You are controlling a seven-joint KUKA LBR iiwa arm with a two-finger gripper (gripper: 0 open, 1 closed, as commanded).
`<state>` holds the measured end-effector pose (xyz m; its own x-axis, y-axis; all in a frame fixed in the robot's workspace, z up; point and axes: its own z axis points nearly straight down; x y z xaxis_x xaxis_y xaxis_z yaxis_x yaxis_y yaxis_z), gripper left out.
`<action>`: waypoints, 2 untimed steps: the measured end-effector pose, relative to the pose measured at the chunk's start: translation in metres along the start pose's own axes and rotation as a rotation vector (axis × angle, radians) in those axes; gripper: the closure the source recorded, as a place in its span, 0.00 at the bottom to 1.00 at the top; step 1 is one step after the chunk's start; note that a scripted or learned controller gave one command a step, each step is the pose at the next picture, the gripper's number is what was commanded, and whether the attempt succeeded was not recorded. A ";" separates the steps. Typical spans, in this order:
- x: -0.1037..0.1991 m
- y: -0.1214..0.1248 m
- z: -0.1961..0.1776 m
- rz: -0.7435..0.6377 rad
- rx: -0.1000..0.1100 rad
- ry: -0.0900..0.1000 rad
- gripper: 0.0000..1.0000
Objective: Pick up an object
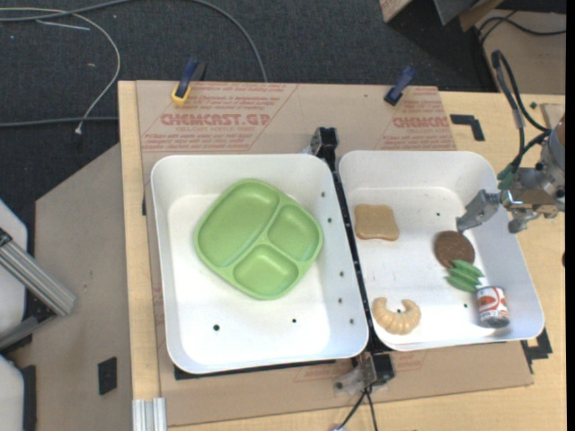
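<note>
Camera view from above, and the gripper (491,225) hangs over the far right side of the right bin (409,164), coming in off the bench edge. Its fingers (476,212) are spread apart, one grey finger angled out toward the bin's middle and the other tucked closer to the wrist. Nothing sits between them, so no grab to report.

Just below that outstretched fingertip lies the brown round piece (453,245), the closest candidate, close to the tip though apart from it. Right beneath the brown piece, touching its lower edge, is a small green item (464,275). Further down from the fingers, by the bin's near right corner, a red and white can (491,306) lies on its side. Off to the fingers' left, at about their height, is a tan slice of bread (375,223), lying flat near the wall between the bins. Down and left of the fingers, a pale curled croissant (397,315) rests near the front rim.

Well away to the left of the fingers, the left bin (180,321) carries a green divided plate (259,238), sitting flat. Both bins rest on a cardboard sheet (225,115) pinned at the back by a yellow and blue clamp (187,79) and a blue clamp (400,84).
</note>
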<state>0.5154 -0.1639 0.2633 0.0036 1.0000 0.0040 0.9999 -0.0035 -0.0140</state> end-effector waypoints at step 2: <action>0.004 0.009 0.039 -0.004 -0.008 -0.001 0.00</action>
<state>0.5244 -0.1594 0.2242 -0.0004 1.0000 0.0027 1.0000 0.0004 -0.0056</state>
